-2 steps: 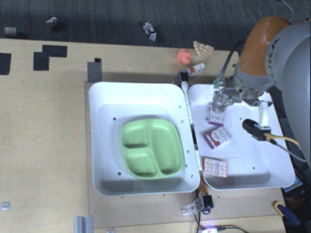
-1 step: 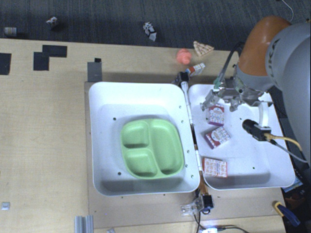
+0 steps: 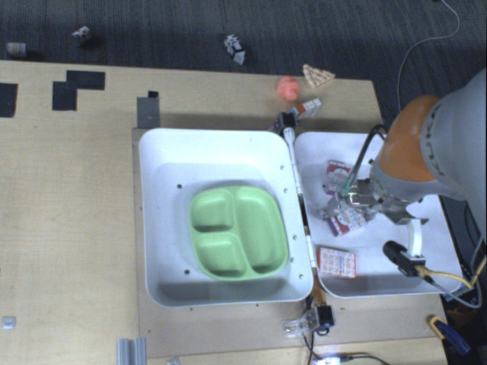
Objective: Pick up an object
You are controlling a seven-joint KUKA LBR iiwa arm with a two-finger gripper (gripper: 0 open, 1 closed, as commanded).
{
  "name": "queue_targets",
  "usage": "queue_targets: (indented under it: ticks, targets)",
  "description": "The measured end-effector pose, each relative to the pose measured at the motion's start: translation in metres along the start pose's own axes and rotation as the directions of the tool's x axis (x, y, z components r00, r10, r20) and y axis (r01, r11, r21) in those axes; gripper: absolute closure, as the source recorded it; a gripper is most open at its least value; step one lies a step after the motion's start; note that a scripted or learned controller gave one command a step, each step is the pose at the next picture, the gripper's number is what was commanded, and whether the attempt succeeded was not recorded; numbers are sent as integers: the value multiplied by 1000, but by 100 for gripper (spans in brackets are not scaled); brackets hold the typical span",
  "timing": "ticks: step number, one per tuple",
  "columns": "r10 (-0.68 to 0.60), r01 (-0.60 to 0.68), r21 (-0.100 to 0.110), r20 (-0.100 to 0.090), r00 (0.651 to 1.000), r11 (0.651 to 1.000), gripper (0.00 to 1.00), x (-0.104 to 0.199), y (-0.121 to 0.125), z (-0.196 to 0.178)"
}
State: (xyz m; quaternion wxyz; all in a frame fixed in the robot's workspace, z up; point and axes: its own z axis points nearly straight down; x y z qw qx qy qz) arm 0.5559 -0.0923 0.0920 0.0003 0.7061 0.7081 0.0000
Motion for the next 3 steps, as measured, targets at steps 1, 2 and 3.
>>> queue_targets:
  ticks: [1,2,3]
  targets:
    - [-5,5,-4,0,1000,1000,100,1,2,-11]
    - [-4,4,-5,-2,1000,1000,100,67,35,-118]
    - [-8,8,-5,0,1000,1000,100,66,35,-127]
